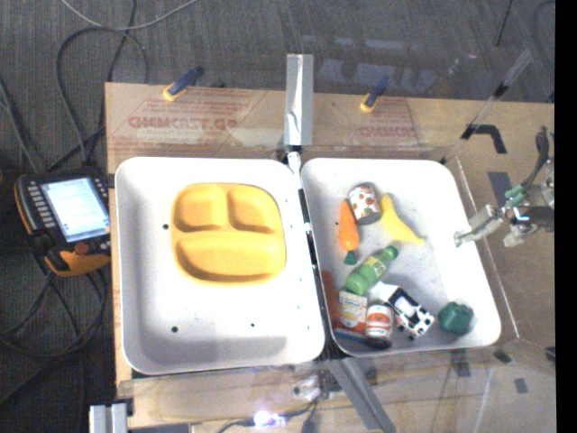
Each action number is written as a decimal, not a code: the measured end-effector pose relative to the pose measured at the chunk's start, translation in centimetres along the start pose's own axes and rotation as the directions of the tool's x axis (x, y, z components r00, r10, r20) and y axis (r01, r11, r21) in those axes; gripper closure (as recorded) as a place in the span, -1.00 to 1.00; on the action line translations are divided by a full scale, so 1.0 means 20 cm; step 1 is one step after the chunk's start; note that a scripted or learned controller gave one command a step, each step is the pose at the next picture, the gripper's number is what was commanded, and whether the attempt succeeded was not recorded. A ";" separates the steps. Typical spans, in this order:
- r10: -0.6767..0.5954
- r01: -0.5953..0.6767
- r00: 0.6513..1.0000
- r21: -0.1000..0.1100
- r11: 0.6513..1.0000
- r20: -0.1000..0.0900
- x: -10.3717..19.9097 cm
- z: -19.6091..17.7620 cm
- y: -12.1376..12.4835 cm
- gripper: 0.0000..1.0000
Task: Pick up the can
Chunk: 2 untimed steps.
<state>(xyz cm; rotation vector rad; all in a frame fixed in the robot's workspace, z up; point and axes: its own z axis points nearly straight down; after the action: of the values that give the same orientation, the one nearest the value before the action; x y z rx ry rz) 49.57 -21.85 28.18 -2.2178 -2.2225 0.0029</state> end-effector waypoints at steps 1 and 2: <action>0.018 -0.018 1.000 0.001 1.000 0.000 0.45 0.21 0.18 -1.00; 0.079 -0.079 0.997 0.000 0.997 0.001 0.63 0.09 0.38 -1.00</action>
<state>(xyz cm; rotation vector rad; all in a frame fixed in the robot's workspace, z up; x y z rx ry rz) 57.23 -9.32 26.43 -2.3041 -2.1340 0.0031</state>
